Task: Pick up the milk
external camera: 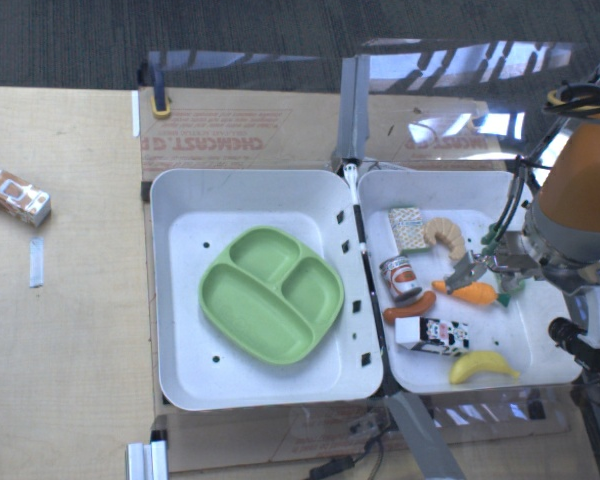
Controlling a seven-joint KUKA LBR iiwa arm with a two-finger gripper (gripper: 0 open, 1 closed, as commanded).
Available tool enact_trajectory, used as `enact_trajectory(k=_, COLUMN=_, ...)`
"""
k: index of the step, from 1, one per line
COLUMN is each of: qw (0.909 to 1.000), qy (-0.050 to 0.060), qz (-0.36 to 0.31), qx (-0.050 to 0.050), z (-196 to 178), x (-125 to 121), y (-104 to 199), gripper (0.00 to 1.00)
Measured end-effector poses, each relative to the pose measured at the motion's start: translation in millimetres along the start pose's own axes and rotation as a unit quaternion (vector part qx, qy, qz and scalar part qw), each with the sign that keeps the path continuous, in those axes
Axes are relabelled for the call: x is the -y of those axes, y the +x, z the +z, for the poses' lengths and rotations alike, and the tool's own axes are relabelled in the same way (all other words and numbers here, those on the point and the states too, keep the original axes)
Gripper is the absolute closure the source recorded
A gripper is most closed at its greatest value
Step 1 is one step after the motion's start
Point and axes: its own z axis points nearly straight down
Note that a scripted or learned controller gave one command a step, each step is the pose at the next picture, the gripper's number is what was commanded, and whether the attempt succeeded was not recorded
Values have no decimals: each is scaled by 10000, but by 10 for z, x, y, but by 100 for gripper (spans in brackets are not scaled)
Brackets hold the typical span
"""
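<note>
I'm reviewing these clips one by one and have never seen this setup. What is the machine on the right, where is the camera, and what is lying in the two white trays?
One fixed camera looks down at a slant on a bench. The grey and orange robot arm reaches in from the right; its gripper hovers over the carrot, holding nothing visible. The right bin holds the milk, a cow-patterned carton, plus a banana, sausage, can, croissant and a small packet. The left bin holds a green divided plate.
</note>
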Motion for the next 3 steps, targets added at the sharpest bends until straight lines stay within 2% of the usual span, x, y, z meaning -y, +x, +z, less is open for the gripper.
enact_trajectory(k=1, qw=9994, qy=-117, qz=-323, qx=14, z=782, x=133, y=137, gripper=0)
enact_trajectory(k=2, qw=9981, qy=-46, qz=-611, qx=7, z=1009, x=172, y=220, gripper=0)
enact_trajectory(k=3, qw=9983, qy=-34, qz=-589, qx=7, z=934, x=180, y=209, gripper=100)
